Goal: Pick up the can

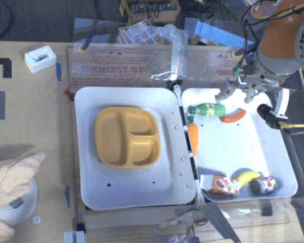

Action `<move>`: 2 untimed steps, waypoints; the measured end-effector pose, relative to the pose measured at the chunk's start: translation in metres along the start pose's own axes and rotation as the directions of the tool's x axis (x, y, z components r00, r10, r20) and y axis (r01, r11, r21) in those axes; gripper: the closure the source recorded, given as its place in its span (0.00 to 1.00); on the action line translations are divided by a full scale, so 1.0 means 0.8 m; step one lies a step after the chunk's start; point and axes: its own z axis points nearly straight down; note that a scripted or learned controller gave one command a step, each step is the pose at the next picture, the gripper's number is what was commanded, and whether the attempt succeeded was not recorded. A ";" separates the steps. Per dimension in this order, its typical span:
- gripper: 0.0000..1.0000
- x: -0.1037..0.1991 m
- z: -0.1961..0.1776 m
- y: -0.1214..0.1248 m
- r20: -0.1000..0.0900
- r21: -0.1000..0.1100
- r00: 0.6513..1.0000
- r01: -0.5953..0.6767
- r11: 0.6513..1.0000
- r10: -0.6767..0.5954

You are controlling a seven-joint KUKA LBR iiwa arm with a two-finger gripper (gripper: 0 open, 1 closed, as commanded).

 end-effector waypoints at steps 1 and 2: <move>0.00 0.024 0.126 -0.047 0.000 -0.002 0.982 0.187 0.982 -0.187; 0.00 -0.021 0.158 -0.101 0.003 -0.011 0.903 0.429 0.903 -0.429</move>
